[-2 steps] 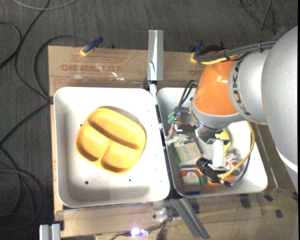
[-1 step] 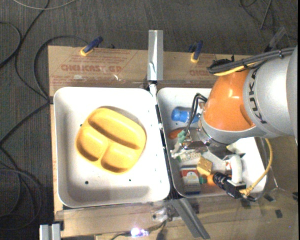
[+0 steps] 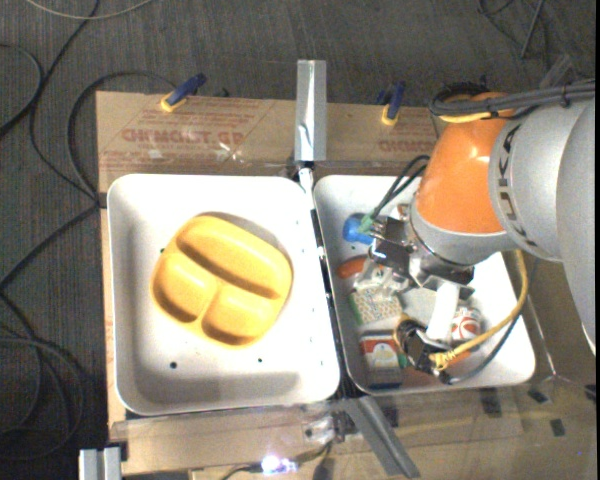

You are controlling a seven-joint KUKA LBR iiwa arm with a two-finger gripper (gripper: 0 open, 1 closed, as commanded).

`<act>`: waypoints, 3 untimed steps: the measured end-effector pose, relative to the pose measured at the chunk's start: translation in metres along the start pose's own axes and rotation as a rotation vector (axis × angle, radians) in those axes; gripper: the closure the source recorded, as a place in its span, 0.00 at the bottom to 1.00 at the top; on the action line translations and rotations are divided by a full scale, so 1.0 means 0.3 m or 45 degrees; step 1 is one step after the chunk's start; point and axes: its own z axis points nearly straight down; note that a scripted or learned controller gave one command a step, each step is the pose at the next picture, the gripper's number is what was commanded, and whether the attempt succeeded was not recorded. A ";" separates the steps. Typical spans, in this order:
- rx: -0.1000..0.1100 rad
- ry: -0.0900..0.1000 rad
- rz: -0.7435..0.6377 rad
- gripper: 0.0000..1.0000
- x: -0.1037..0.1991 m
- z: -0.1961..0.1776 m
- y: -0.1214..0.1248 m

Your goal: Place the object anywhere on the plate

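Two shallow white bins sit side by side on the table. The left bin (image 3: 130, 368) carries the plate (image 3: 223, 277) — yellow, with raised dividers making three compartments, lying slightly turned near the bin's centre, nothing on it.

The right bin (image 3: 515, 363) holds a clutter of small objects, with the arm (image 3: 500, 183) hanging over its middle and upper part. The arm is grey with an orange band; part of the "KUKA" lettering shows on the grey housing, cut off by the frame edge. The tool (image 3: 420, 288) is low over the clutter, seen from above, mostly hidden by the wrist — how far it is open cannot be told, and nothing can be seen gripped in it.

Objects in the right bin: a blue object (image 3: 357, 229) at upper left beside a green cable; a speckled packet (image 3: 377, 303) with fine print too small to read; a red-labelled packet (image 3: 379, 350) below it, print illegible; a white and red item (image 3: 464, 323) to the right. A yellow cable (image 3: 485, 330) loops off the wrist over these.

Behind the bins a cardboard sheet (image 3: 190, 138) is clamped down with blue-and-yellow clips; its reddish print appears upside down and unreadable. A metal bar (image 3: 310, 108) stands between the bins at the top.
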 end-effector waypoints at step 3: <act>0.002 -0.003 0.263 1.00 0.234 -0.057 0.272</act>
